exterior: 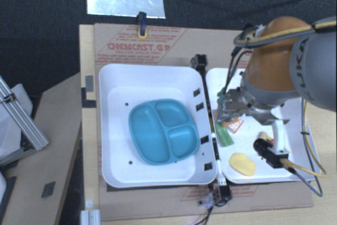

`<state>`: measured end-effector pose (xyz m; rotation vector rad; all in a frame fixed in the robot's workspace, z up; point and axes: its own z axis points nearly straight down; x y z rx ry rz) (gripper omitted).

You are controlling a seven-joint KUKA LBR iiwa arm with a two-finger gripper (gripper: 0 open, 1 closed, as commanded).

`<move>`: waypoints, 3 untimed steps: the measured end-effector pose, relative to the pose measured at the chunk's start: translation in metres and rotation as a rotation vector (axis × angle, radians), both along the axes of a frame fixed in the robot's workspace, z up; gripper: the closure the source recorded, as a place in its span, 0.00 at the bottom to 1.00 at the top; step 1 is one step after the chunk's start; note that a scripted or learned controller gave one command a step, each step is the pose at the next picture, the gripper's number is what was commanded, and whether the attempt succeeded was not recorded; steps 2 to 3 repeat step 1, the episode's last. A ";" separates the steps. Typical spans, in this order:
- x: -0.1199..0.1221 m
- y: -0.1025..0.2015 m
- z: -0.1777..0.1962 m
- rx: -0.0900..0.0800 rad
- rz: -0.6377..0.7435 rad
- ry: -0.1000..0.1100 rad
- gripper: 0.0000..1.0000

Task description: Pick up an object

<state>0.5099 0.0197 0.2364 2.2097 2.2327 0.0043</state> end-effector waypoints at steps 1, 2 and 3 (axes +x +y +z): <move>0.012 0.051 -0.005 0.000 0.000 0.000 1.00; 0.012 0.051 -0.005 0.000 0.000 0.000 1.00; 0.012 0.051 -0.005 0.000 0.000 0.000 1.00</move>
